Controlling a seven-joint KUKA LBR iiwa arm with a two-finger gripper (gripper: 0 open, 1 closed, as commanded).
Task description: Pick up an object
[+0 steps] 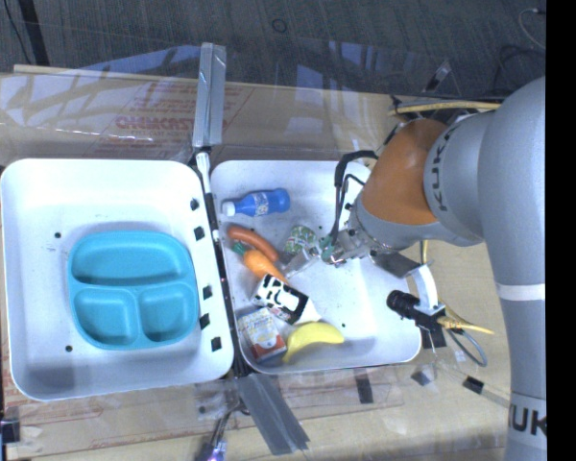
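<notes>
Because our job is to pick up one thing, we lean our big grey robot arm with its orange band in from the right, over the bin that has things in it. We have two shallow white bins side by side. On the left, the wide white bin holds just a blue plastic tray with three pockets, lying flat in the middle. We think that side is kept roomy so picked things can land there.

On the right, the smaller white bin holds the clutter, so that is where we reach. Our gripper is low in this bin, just beside a small crinkly green and white packet. It is too small and blurry there, so we cannot tell what the hand is doing or whether it has anything.

Other things wait close by. We see a blue and white plastic bottle lying on its side near the top wall. Under it lies an orange carrot toy, tipped on a slant. Lower down sits a white card with black marks, then a yellow banana toy by the bottom wall, next to a small wrapped snack packet. We guess the crinkly packet is the one we are after, since it sits nearest our gripper.
</notes>
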